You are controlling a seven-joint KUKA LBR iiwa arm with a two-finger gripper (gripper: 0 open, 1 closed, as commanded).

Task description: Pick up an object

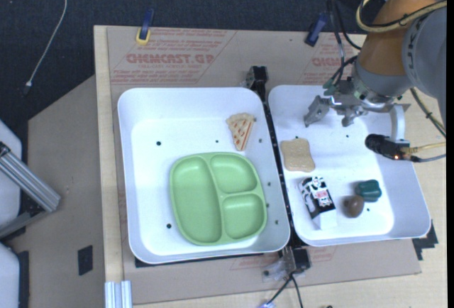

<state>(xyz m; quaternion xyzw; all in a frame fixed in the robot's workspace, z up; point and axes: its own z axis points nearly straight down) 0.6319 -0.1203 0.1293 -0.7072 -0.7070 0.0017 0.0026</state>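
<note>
Two shallow white bins sit side by side on the bench. The left bin point(135, 157) carries a green divided plate point(216, 196) at its lower middle and a waffle-patterned wedge point(240, 130) near its upper right wall.

The right bin point(404, 218) holds the likely pick targets: a tan bread slice point(297, 154) by its left wall, a black-and-white carton point(316, 194) below it, then a teal block point(369, 190) and a small brown ball point(353, 206) lying just beside each other. The loose scatter probably leaves room for fingers around each item.

The gripper point(333, 109) hovers over the upper part of the right bin, fingers spread apart with nothing between them. It is well apart from every item; the bread slice is nearest. Judgement: approach stage, no grasp made yet.
</note>
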